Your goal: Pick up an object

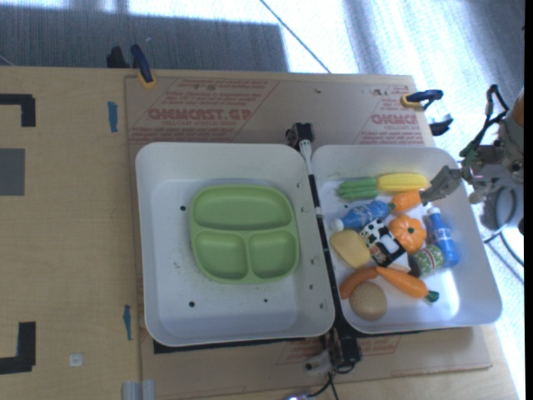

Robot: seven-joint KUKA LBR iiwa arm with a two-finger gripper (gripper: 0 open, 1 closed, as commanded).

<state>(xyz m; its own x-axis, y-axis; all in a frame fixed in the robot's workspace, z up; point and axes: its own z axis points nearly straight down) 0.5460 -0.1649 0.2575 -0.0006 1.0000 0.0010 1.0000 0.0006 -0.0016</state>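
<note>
Orange plastic carrot (402, 282), green-tipped

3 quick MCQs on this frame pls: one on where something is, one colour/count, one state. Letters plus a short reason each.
1. Where does the green divided tray lie?
A. in the left bin
B. in the right bin
C. on the bare bench

2. How many compartments does the tray have?
A. two
B. three
C. five

3. Where is the gripper relative to the toys?
A. lifted high with a toy in it
B. at the right bin's upper right, by the corn cob
C. over the left bin

Answers:
1 A: the green divided tray sits alone in the left bin.
2 B: one long section above two smaller ones.
3 B: the gripper is low over the right bin, next to the corn cob, with nothing seen between its fingers.
</note>
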